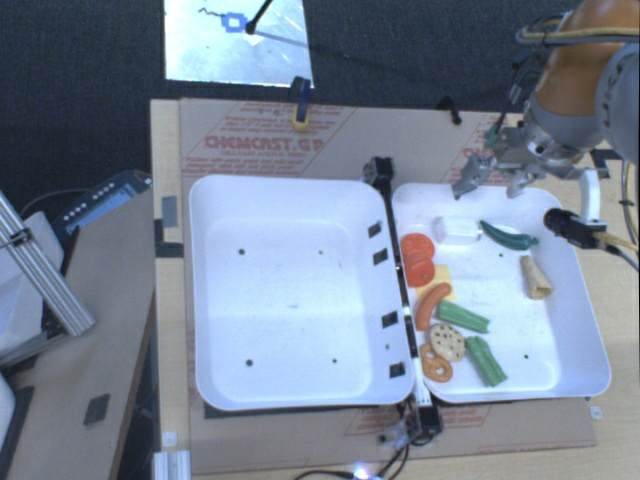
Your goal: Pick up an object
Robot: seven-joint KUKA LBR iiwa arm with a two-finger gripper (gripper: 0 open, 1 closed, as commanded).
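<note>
Gripper (493, 181) hangs over the far edge of the right bin (575, 313), fingers spread apart, nothing between them.

Nearest: bare bench edge and a cable clump at the bins' near junction. Cardboard sheet (330, 133) lies under both bins.

Right bin, near to far: green piece (485, 360), orange ring (436, 367), cracker (446, 342), second green piece (462, 316), sausage (431, 304) on a yellow slice (441, 273), two red slices (418, 252), tan roll (536, 276) to the right, dark green pepper (507, 234), white block (456, 231) at the far side. Items crowd the bin's left half; its near-right corner is bare. Pepper and white block sit closest to the gripper, just nearer than it, apart from it.

Left bin (220, 298) shows bare white floor with small dark dots. Black clips run along the seam between the bins.

Writing: red print on the cardboard beyond the left bin reads roughly "CHEMCAST GP"; smaller lines are unreadable. More red print by the gripper, partly hidden.

Farther: yellow-and-blue clamp (300, 104) on the cardboard's far edge, shiny plate (238, 28) on dark carpet. Left: grey device and metal rail on a side table.
</note>
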